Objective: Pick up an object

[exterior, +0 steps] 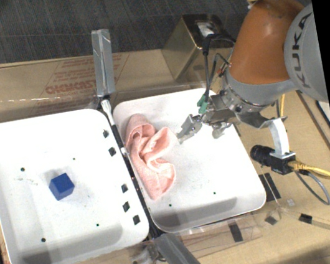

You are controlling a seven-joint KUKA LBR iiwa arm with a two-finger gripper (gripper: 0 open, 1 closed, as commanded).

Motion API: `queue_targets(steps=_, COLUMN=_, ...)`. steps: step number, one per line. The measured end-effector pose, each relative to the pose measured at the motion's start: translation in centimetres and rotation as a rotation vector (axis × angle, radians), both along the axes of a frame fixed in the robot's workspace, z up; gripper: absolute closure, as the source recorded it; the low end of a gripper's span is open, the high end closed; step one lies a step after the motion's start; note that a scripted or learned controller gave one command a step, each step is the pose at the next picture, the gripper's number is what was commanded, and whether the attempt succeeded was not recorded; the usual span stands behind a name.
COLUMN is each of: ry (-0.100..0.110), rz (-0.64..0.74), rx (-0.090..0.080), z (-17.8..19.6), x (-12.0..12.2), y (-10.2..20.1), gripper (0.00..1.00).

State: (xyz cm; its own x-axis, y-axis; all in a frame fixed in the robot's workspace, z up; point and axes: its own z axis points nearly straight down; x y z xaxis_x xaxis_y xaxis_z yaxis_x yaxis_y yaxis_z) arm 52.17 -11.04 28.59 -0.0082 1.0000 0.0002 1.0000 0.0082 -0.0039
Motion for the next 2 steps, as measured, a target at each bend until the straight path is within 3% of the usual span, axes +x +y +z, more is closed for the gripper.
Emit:
queue_targets(steps=1, ry=0.003, rz=0.053, rx=0.001, z=-16.9, x=2.1, y=0.3, gripper=0.0)
queue_targets(steps=2, ry=0.0, rz=0.039, rx=0.001, z=-19.1, x=0.7, y=-0.3, gripper=0.0)
